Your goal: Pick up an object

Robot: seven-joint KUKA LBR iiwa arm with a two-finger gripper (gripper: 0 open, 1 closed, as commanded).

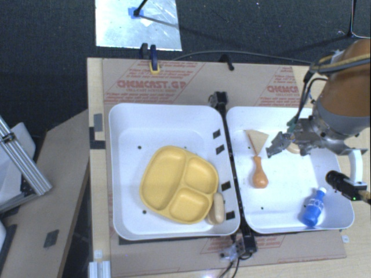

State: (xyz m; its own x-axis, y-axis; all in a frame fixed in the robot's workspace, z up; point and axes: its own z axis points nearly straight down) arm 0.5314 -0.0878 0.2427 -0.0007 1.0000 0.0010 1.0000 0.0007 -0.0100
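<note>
My gripper (278, 145) hangs over the upper middle of the right bin (284, 216), reaching in from the right. Nothing is visibly held in it. Just to its left lies an orange-tan spatula-like utensil (258, 167), its flat pale end pointing to the back and its rounded orange end to the front. A blue bottle (312, 208) lies in the front right corner of that bin. A small pale tan thing (294, 149) peeks out beside the gripper, mostly hidden by it.
The left bin (124, 155) holds a yellow divided plate (179, 184) with a beige oval piece (217, 208) against its front right edge. A black divider (229, 167) with clips runs between the bins. A metal sheet (139, 16) lies behind the bench.
</note>
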